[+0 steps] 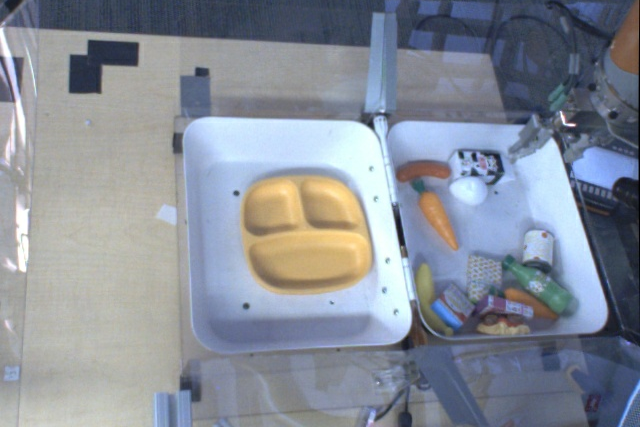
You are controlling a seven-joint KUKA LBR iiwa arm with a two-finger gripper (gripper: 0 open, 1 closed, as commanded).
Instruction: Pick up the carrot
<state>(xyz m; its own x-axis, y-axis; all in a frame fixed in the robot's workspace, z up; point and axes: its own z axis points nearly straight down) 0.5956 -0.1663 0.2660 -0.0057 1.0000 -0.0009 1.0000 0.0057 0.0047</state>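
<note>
The carrot [438,219] is orange with a green top and lies in the left half of the right bin [585,245], tip pointing toward the near side. Nothing covers it. My gripper [548,136] hovers over the bin's far right corner, well to the right of and beyond the carrot. Its fingers are spread apart and open, with nothing between them.
A brown sausage [423,170], a white egg-like ball [467,191] and a black-and-white item [477,162] lie just beyond the carrot. A banana [425,284], a green bottle [538,283], a small can [538,247] and other toys crowd the near side. The left bin [205,215] holds a yellow divided plate [305,233].
</note>
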